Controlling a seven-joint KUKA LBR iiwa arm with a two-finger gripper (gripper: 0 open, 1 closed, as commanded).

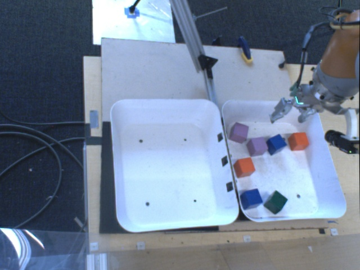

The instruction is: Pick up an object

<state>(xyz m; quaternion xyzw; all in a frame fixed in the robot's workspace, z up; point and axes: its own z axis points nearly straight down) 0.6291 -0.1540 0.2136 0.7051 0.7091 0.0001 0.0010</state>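
From above, two white bins are sitting side by side on the bench. The right bin (332, 173) is carrying seven cubes. A purple cube (239, 132) is lying near its far left corner, with a second purple cube (257, 146) just beside a blue cube (275, 144) toward the middle. An orange cube (298, 141) is resting near the right wall. A second orange cube (244, 166) is sitting by the left wall. Another blue cube (251, 198) and a dark green cube (275, 202) are lying along the near edge. The gripper (293, 112) is hovering over the far edge of the right bin, its fingers spread apart and gripping nothing. The left bin (121, 151) is lying alongside.
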